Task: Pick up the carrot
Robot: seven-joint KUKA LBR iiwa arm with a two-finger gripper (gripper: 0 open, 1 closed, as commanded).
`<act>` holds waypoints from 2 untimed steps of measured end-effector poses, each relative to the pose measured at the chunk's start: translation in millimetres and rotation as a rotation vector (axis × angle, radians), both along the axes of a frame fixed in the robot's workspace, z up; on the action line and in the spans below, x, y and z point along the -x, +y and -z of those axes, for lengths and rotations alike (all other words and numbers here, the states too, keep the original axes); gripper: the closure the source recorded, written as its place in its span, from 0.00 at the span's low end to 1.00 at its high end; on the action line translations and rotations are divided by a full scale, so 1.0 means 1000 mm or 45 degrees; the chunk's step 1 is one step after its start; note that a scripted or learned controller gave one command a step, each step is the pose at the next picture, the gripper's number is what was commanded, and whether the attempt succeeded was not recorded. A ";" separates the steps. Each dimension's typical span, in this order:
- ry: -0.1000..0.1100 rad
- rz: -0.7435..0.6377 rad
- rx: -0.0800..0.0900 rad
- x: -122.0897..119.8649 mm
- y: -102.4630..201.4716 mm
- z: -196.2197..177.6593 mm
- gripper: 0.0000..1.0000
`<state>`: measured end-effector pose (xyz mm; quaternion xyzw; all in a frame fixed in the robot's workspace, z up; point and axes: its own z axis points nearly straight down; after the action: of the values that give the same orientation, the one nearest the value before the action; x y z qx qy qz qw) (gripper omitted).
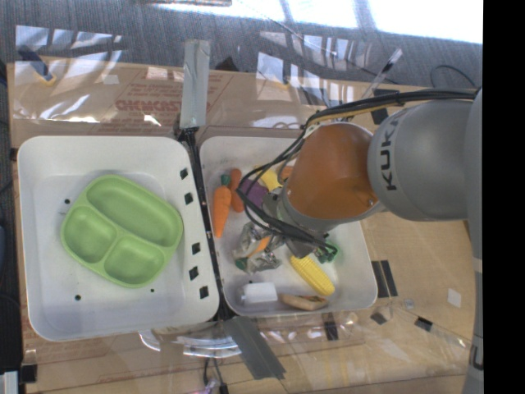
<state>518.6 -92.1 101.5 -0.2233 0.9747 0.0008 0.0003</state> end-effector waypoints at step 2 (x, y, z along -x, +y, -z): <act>-0.001 0.112 0.002 -0.092 0.001 -0.172 1.00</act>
<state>610.6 -90.7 273.3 -0.1802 0.9836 0.0000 0.0007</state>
